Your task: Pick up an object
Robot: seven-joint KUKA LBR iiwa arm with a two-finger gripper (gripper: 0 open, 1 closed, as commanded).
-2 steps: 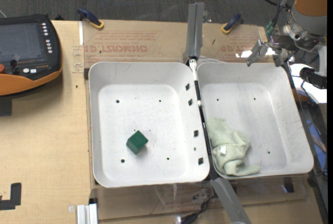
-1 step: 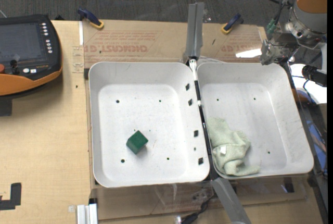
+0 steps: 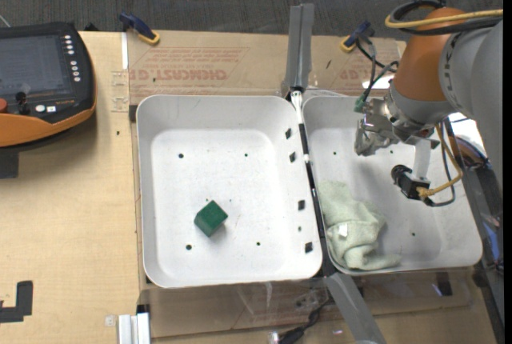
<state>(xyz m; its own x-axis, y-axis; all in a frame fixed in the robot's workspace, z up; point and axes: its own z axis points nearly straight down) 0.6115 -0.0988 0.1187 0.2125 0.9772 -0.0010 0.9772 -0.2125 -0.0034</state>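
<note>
Cloth: pale greenish-white rag, crumpled up in the near-left corner of the right bin, bunched against the wall by the divider, lowest fold touching the front rim.
Green block: small dark green cube, sitting flat on the floor of the left bin, front-middle area, a bit turned relative to the bin walls, well apart from every wall.
Left bin: shallow white tray, a few small dark holes in the floor, little black clips down its right wall.
Right bin: same sort of white tray, pushed right up beside the left one.
Gripper: hanging over the back-left part of the right bin, well apart from the cloth and nowhere near the block. Honestly can't tell how the fingers stand, too small and too much metal glare; nothing visibly caught there.
Arm: grey with the orange band, reaching in from the right, black and yellow cables looping off it over the right bin.
Bench: tan cardboard-looking top, mirrored red print on the strip behind the bins.
Pendant: orange and grey control tablet, dark screen, lying at the far left of the bench.
Clamps: blue and orange, along the back edge of the bench.
</note>
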